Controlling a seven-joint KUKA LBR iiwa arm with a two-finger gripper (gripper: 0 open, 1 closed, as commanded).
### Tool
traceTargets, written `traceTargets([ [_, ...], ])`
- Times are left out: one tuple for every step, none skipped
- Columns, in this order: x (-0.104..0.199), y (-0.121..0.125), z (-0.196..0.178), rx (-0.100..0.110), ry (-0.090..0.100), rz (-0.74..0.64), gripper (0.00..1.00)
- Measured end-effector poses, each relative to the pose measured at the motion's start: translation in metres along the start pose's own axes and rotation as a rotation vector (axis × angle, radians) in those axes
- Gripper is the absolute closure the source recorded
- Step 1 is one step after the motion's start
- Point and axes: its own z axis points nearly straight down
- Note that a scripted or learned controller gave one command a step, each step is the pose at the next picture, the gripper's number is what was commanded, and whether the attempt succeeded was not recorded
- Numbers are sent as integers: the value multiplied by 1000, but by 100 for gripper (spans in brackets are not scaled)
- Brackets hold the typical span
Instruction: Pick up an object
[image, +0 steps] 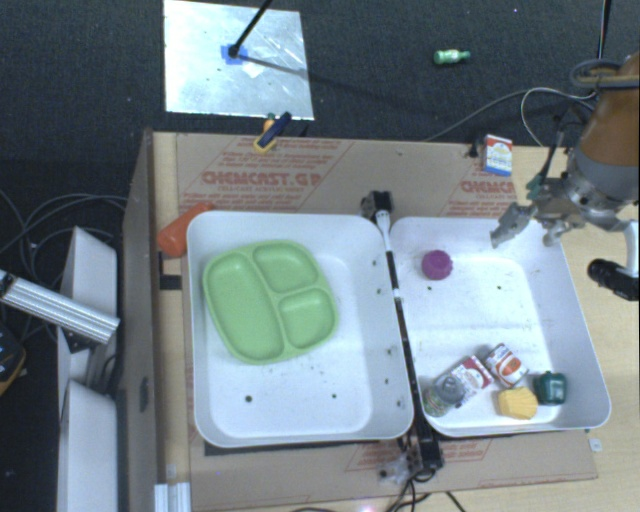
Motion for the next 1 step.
traceTargets([
  [67,24,81,2,2,-2,0],
])
